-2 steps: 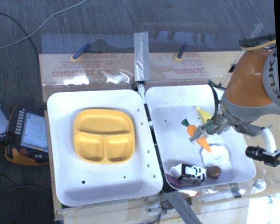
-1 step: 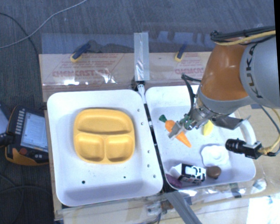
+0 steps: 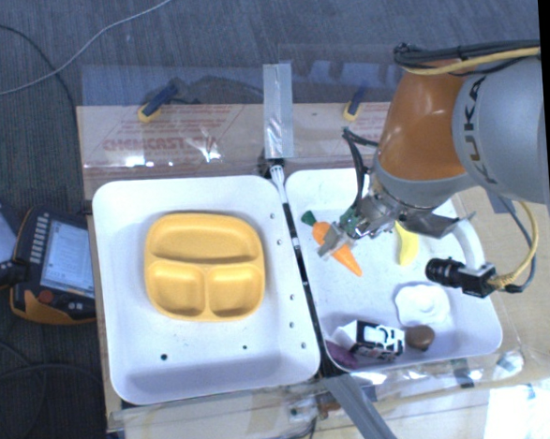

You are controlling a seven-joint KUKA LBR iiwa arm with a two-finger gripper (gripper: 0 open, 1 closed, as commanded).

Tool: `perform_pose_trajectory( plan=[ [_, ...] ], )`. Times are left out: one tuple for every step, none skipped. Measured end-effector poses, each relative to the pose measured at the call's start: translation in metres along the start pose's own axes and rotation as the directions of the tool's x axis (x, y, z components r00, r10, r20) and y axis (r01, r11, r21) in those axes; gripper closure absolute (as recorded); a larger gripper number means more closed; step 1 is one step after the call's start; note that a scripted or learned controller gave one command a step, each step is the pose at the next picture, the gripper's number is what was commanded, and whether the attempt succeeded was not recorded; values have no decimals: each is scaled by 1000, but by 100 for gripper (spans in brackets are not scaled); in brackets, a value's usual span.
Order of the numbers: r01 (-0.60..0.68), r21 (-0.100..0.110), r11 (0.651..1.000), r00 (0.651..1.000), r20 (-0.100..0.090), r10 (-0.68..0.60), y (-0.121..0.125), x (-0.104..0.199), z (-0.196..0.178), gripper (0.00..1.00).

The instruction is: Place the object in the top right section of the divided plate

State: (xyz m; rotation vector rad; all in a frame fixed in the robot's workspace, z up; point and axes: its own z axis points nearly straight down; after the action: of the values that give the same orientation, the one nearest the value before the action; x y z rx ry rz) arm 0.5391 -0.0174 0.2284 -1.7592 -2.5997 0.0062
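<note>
Gripper (image 3: 338, 242) down over the toy carrot (image 3: 341, 249), touching it; grip impossible to tell. Carrot partly hidden; divided plate (image 3: 204, 266) well apart.

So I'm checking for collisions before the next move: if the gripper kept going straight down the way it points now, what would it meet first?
Most likely the toy carrot lying on the right bin floor, right under the gripper. Depth is hard to judge from this slanted view, so it may already be touching it.
</note>
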Motion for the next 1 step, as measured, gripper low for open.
perform_pose_trajectory(
  plan=[
    [59,1,998,998,1,-59,86,37,47,100]
  ],
)
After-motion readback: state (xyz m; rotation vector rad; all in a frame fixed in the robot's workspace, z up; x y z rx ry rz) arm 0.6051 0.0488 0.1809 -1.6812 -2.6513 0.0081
